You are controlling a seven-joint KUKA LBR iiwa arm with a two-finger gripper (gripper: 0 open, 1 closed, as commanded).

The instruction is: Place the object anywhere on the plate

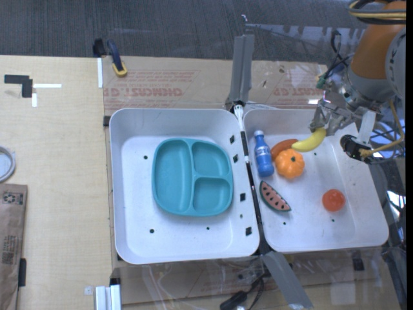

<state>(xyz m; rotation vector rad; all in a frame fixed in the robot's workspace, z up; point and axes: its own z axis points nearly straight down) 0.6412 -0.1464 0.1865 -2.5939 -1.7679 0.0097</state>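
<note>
Bins come first: the left bin (pixel 129 225) bears the teal plate (pixel 192 176), a three-part dish sitting near its middle, and the right bin (pixel 361 228) bears the loose fruit. Above the far right corner of that right bin hangs the arm (pixel 377 47), its gripper (pixel 322 126) pinching the upper end of the banana (pixel 309 141), which droops leftward and looks clear of the bin floor. That banana I take to be the object to be placed.

The carry comes next, by my reading. To do it well, lift straight up before travelling, since the banana's low tip hangs just beside the orange (pixel 290 164) and near the blue bottle (pixel 262 154). Then cross leftward high enough to clear the divider (pixel 245 166) between the bins. The grip is at one end, so the fruit may swing or slip; slow motion would help. Lower over the plate's large left compartment, the widest target, and release low.

Smaller things, the tomato (pixel 333 199) and the watermelon slice (pixel 275 196), lie nearer and well apart from the path.
</note>
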